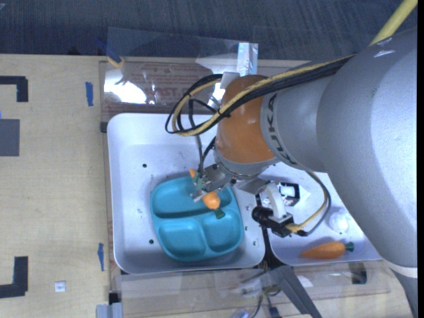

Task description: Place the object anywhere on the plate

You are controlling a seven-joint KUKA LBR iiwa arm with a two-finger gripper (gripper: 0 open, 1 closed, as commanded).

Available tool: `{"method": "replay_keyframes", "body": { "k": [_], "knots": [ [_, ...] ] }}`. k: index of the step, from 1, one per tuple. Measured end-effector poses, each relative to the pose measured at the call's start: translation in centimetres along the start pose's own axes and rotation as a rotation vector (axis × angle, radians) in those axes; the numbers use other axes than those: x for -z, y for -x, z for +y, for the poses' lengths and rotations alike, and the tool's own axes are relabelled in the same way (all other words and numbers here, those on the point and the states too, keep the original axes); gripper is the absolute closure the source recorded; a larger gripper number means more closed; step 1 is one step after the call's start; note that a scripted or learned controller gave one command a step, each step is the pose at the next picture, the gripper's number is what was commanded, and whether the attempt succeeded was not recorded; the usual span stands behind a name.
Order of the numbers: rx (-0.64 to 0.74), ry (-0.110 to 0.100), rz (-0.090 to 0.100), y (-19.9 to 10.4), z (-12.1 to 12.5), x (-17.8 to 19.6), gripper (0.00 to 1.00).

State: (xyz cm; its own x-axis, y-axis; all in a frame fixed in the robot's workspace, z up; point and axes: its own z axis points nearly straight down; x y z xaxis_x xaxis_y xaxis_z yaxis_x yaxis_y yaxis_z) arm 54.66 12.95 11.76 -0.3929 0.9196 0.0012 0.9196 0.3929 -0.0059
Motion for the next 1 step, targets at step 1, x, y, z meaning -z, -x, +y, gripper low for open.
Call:
{"method": "replay_keyframes", "body": {
  "k": [1],
  "knots": [
    [-0.001, -0.002, 0.0, -0.01, -0.06, -0.1, 0.0]
  ]
}}
